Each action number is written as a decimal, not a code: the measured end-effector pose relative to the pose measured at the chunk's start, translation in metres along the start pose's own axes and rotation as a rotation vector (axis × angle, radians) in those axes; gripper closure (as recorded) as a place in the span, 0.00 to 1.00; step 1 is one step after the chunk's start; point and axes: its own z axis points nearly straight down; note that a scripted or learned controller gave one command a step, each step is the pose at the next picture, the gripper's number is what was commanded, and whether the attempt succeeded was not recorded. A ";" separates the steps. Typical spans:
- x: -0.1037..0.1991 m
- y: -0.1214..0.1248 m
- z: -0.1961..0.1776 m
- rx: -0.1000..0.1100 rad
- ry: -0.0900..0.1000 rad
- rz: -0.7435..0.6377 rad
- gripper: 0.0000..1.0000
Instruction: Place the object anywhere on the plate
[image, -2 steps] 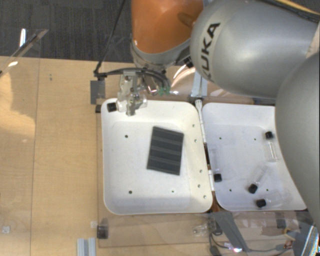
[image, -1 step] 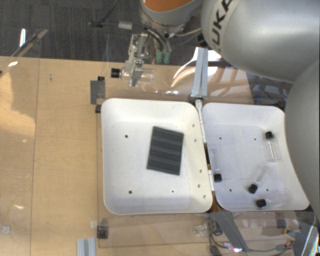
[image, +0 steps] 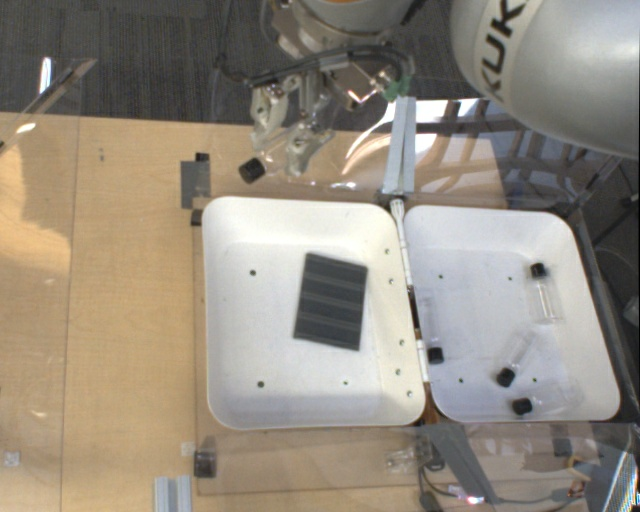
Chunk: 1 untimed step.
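A dark grey ribbed plate (image: 331, 300) lies flat in the middle of the left bin (image: 230, 330). My gripper (image: 283, 150) hangs high over the far rim of that bin, fingers pointing down. A small clear vial with a black cap (image: 250, 170) sits between the fingertips, with its cap poking out to the lower left. The clear body is hard to make out against the fingers. The gripper is up and left of the plate, well apart from it.
The right bin (image: 590, 300) holds several clear vials with black caps, such as one near its right wall (image: 545, 295) and one lower down (image: 512, 365). A metal bar (image: 400, 150) runs back from the gap between the bins. A dark bracket (image: 195, 182) stands at the left bin's far corner.
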 end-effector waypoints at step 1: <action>0.000 0.000 0.000 0.000 0.000 0.000 0.00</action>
